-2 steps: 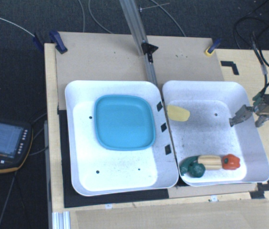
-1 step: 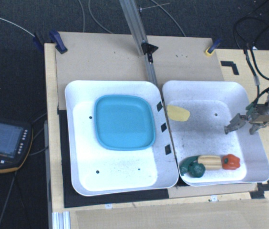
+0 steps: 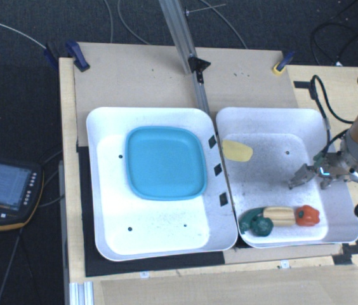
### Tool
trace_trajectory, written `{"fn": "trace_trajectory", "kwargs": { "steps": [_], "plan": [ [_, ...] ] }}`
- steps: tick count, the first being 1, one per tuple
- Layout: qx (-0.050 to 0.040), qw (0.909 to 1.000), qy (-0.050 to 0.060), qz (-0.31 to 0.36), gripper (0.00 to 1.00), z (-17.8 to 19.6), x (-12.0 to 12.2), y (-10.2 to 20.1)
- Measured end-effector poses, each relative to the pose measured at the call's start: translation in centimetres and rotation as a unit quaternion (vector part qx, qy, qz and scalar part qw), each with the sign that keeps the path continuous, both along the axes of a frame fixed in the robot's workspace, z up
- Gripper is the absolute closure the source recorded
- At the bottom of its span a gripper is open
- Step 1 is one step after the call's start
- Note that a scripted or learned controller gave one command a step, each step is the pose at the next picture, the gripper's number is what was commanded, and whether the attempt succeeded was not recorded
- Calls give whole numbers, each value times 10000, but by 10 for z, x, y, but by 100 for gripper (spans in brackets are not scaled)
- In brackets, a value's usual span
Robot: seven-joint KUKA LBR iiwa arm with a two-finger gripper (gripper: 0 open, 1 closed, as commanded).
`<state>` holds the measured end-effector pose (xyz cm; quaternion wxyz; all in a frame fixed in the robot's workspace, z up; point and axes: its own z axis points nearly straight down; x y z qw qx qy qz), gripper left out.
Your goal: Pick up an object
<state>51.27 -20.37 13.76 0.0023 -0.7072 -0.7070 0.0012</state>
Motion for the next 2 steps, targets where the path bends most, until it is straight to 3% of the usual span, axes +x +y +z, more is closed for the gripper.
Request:
{"fn": "trace_trajectory", "kwargs": {
  "steps": [1, 2],
  "plan": [
    [-2, 10000, -8, 3, 0, -44, -1, 0],
    [-7, 10000, -30, 3, 100, -31, 0, 0]
  ]
}}
